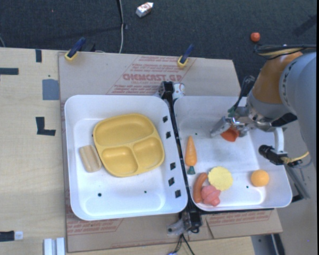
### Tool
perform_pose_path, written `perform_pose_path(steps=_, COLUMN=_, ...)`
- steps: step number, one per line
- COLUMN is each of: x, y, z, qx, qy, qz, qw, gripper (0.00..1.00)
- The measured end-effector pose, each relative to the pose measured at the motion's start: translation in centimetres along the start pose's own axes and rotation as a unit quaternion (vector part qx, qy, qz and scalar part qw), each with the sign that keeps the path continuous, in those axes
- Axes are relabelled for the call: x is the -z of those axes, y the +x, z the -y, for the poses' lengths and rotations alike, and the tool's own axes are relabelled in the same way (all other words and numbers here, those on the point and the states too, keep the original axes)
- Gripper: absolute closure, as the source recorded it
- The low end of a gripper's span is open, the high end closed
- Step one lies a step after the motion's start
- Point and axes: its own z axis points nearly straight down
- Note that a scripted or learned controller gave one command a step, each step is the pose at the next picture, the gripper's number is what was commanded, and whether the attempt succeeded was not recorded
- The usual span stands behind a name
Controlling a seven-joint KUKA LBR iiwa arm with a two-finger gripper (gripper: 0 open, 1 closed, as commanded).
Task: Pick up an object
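The arm's gripper (229, 128) sits over the right bin (239, 102), near its back edge, jaws closed on a small orange-red object (230, 136). In that bin, a toy carrot (191, 152) lies by the left wall; a sausage (199, 184), pink piece (210, 195) and yellow disc (220, 178) cluster at the front edge, an orange ball (259, 178) toward the front right corner. The left bin (74, 110) holds a yellow divided plate (128, 144) and a tan block (89, 158).

place: robotics lab; evidence: clamped cardboard (143, 76); white bins (74, 142); toy food (191, 151)
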Motion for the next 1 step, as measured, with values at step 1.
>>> perform_pose_path(steps=1, x=3.41, y=-3.30, z=-0.61, qx=-0.001, qy=-0.001, qz=0.000, qw=1.0000, gripper=0.00)
